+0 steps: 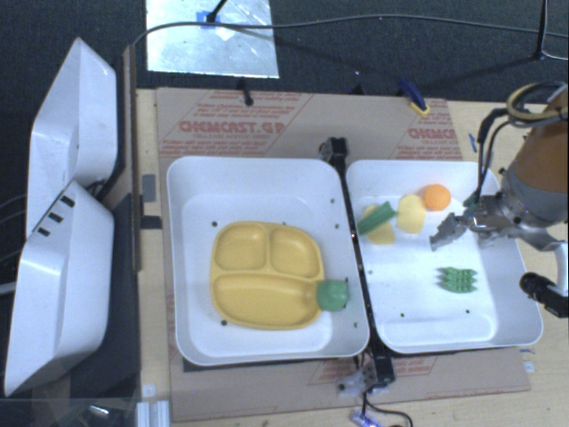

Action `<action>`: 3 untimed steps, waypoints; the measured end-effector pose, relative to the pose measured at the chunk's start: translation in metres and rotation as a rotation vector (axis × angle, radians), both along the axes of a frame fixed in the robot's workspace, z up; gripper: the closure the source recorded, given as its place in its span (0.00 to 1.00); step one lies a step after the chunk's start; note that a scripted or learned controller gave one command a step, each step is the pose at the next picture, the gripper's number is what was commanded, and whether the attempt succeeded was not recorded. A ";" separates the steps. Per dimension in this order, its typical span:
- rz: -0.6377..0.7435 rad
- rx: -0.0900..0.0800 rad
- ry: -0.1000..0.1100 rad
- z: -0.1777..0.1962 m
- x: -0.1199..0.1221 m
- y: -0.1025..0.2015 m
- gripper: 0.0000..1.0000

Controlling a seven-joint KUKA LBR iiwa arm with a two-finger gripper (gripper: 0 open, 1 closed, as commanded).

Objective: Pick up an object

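Observation:
My gripper (453,222) hangs over the right bin (418,327), reaching in from the right edge. It is open and holds nothing. Just left of it lie a pale yellow fruit (411,213), an orange ball (436,197) and a green stick-shaped piece (375,217) resting on another yellow piece (382,234). A green ridged pod (458,279) lies below the gripper, apart from it. In the left bin (258,181) sits a yellow divided plate (265,274) with a green round object (332,295) at its right rim.
The wall between the two bins (353,247) runs down the middle. The arm's orange band and grey wrist (538,172) stand over the right bin's right side. A black clamp (334,148) sits at the bins' back edge, with cables behind it.

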State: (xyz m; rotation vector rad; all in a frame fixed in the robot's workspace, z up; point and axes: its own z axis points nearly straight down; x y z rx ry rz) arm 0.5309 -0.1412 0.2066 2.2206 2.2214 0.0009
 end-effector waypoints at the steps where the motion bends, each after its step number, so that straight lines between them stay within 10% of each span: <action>1: 0.000 0.000 0.002 -0.027 0.029 -0.011 0.00; 3: 0.002 0.000 -0.001 -0.060 0.116 0.001 0.00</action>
